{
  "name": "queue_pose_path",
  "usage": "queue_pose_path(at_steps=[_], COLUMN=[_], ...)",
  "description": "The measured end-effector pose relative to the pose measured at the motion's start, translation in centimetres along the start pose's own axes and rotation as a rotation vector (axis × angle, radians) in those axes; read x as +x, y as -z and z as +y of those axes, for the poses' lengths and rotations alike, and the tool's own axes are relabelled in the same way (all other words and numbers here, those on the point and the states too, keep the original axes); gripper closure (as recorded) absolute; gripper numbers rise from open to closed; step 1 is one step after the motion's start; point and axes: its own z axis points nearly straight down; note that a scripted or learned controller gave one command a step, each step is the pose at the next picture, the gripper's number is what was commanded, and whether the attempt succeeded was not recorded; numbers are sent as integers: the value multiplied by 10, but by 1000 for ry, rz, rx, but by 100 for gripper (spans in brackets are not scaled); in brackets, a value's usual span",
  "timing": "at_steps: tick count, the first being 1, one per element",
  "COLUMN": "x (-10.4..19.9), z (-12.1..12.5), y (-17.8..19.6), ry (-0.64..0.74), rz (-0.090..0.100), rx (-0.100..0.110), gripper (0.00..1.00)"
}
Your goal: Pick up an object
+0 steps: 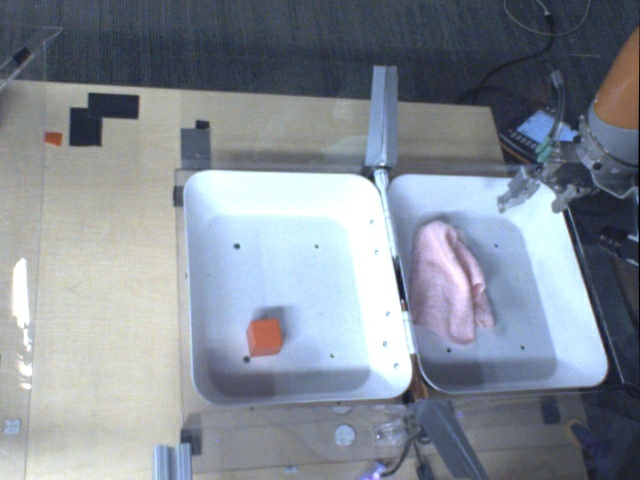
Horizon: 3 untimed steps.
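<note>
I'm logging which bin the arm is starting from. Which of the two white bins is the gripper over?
The right bin, the one holding the pink cloth. The gripper hangs at its far right corner; the left bin holds an orange block.

A robotics lab, by every sign. There's a pale wooden bench (pixel 100 298) carrying two shallow white bins (pixel 200 268) set side by side, with a metal divider post (pixel 382 118) standing up between them. Black tape marks (pixel 100 115) and a small orange square (pixel 53 139) sit stuck to the benchtop. Dark office carpet (pixel 250 23) runs behind, loose cables (pixel 545 13) trailing across it, and the grey arm (pixel 612 133) comes in from the right.
</note>
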Motion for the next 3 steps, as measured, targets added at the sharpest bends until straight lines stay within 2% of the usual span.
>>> queue_pose_path(at_steps=[1,2,3], x=[17,52,66], z=[29,-3,-35], y=[-103,-140,-138], ry=[140,24,221], rz=[0,-3,-4], rx=[1,-17,-19], gripper=[0,0,0])
